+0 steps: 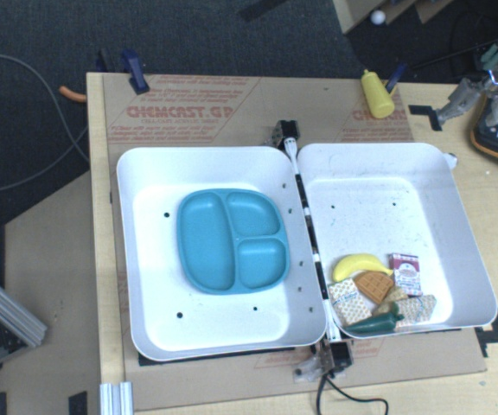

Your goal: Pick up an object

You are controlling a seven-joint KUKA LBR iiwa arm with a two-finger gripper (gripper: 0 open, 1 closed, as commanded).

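Over on the side the pincer would come in from, the right bin has all its small things heaped in one corner, the one nearest the left bin and the bench's front edge. I'd guess they slid or were tipped there, since they lie on one another rather than being set out. A yellow banana sits on top at the back of the heap, touching a brown waffle-like piece. A small red-and-white box is just beside them, on the side closer to the arm's approach. A green pepper lies along the front wall. Any of these could be the object to pick; the banana looks the most exposed.

Farther from the arm's side, a blue divided plate lies flat in the middle of the left bin, well apart from the heap.

Patterned packets are partly buried under the waffle piece and pepper, so I can't make out how many there are. The print on the box is too small to read. Whether the pincer is spread or pressed together, I cannot tell.
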